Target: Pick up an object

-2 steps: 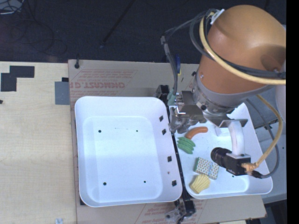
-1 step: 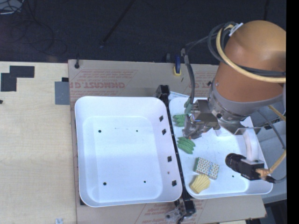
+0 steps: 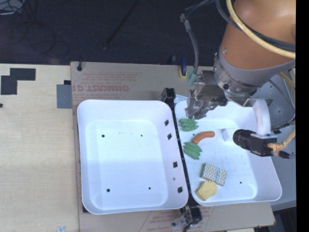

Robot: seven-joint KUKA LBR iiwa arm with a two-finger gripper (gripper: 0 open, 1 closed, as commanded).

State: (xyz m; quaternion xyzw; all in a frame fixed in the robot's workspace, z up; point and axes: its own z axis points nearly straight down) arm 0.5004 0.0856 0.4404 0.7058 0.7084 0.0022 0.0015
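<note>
The right bin [image 3: 251,187] holds several small items. A green leafy piece [image 3: 188,124] lies near its left wall, with an orange sausage-shaped piece [image 3: 203,136] just to its right and a green pod [image 3: 192,150] below. Toward the front are a checkered block [image 3: 214,173] and a yellow ridged piece [image 3: 206,190]. A small pale block [image 3: 225,135] sits mid-bin. My gripper [image 3: 195,111] hangs at the bin's back left corner, directly over the far edge of the green leafy piece. Nothing is seen held in it.
The left bin [image 3: 125,153] sits beside the right one, with a black divider strip [image 3: 175,149] between them. A black cylindrical part [image 3: 251,141] with cables juts in over the right bin's right side. The large arm body [image 3: 256,42] looms over the back right.
</note>
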